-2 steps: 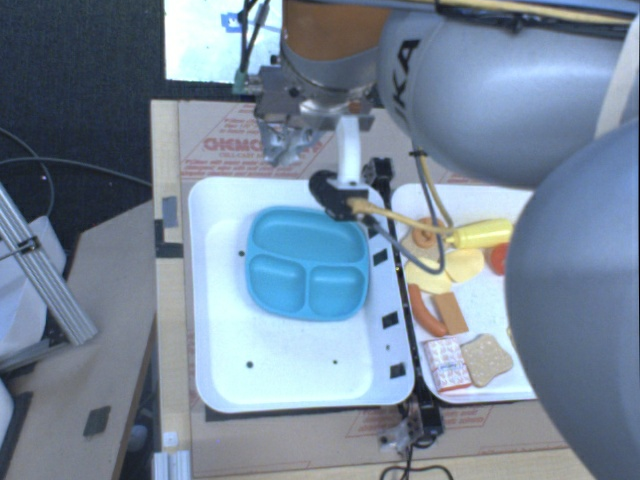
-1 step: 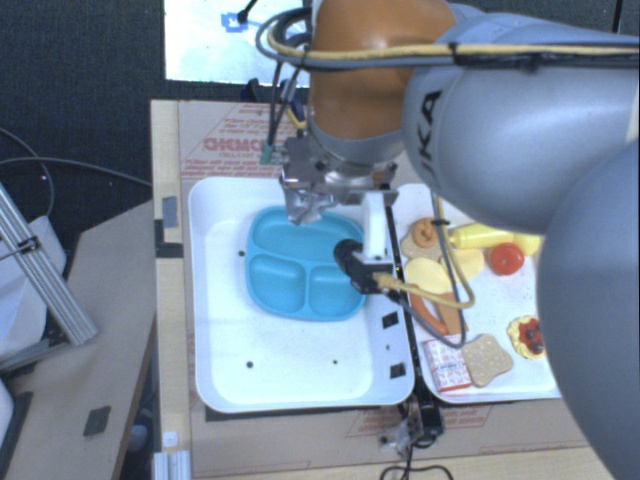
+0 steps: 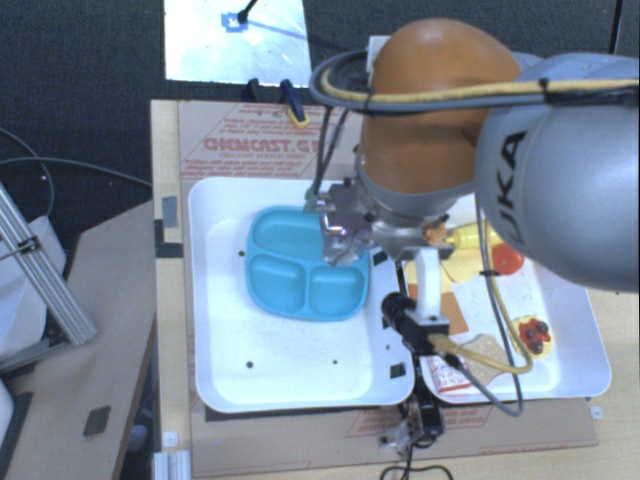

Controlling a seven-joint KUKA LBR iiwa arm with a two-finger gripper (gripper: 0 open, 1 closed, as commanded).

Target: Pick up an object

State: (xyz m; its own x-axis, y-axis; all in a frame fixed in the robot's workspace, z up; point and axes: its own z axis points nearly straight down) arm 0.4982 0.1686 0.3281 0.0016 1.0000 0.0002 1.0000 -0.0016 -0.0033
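Note:
A light blue divided plate [image 3: 300, 265] lies in the left white bin [image 3: 225, 368], toward its right side. The arm's orange band and grey wrist hang over the seam between the two bins. The gripper [image 3: 340, 240] sits under the wrist at the plate's right rim; the wrist blocks its fingers. In the right bin [image 3: 580, 368] lie several small things: a yellow piece [image 3: 468, 238], a red round piece [image 3: 507, 260], a brown flat piece [image 3: 453, 313], a tan wedge [image 3: 483, 348] and a small yellow and red toy [image 3: 531, 334].
Both bins rest on a cardboard sheet [image 3: 250, 138] with red print. A black fitting and cables [image 3: 415, 323] hang off the arm over the right bin's left part. A metal frame [image 3: 45, 278] stands at the far left.

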